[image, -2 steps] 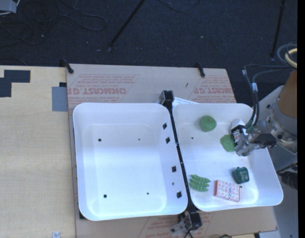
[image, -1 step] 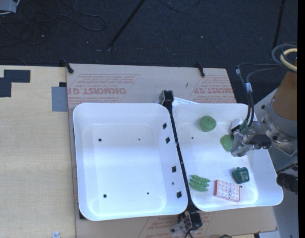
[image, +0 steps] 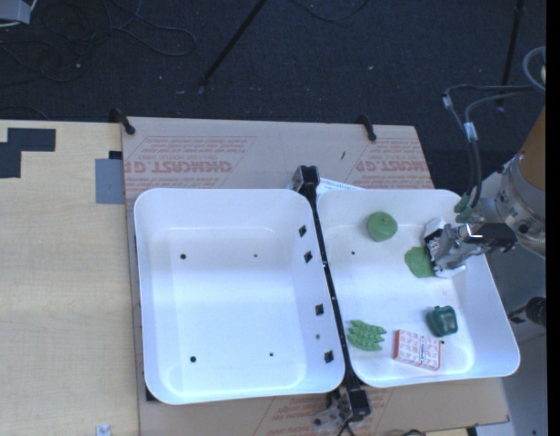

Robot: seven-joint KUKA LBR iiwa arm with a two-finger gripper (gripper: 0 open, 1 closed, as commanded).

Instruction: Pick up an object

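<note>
right bin (image: 498, 352) holds five small things – gripper (image: 441, 254) touches a green lump (image: 418, 262); fingers' state i cannot tell.

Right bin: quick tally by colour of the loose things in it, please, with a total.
Green: 4 (round ball, lump beside the tool, pea pods, dark green cup)
Red and white: 1 (flat packet)
Total: 5, all in the right bin
</note>
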